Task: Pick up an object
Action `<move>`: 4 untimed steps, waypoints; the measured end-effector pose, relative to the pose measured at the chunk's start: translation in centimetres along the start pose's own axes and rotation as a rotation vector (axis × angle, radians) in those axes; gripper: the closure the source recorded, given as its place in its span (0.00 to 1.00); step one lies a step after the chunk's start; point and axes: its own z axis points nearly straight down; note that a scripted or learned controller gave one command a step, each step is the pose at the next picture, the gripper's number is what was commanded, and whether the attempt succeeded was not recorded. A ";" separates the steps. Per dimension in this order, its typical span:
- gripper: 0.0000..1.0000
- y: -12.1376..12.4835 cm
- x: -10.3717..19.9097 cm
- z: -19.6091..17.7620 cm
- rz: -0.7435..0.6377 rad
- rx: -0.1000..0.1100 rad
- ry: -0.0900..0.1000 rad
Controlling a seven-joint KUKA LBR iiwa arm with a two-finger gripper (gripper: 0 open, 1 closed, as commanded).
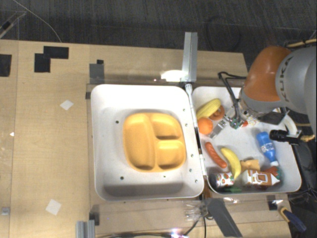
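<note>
The orange ball [205, 127], likeliest target by my reading, lies in the right bin [292, 182] against the wall shared with the left bin, just left of the gripper [233, 121]. The gripper hangs low over the bin's upper middle; whether it is open or closed, I cannot tell, and nothing shows gripped.

Taking the ball as landmark, nearest the camera's edge of the bin sit a can [224, 180] and a small carton [258, 178], well below the ball. Between them and the ball lie a red sausage [216, 154] and a banana [232, 161], both long axes running down and to the right. A blue bottle [266, 146] lies far right of the ball. Just above the ball, a second banana [208, 107] slants up to the right.

The left bin [106, 133] holds a yellow divided tray [152, 140], left of the ball.
</note>
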 end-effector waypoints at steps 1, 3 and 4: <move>0.00 1.6 -2.9 0.1 0.042 0.002 0.001; 1.00 1.7 -5.3 -1.2 0.313 -0.002 -0.007; 1.00 6.4 -2.4 -10.0 0.574 0.001 0.000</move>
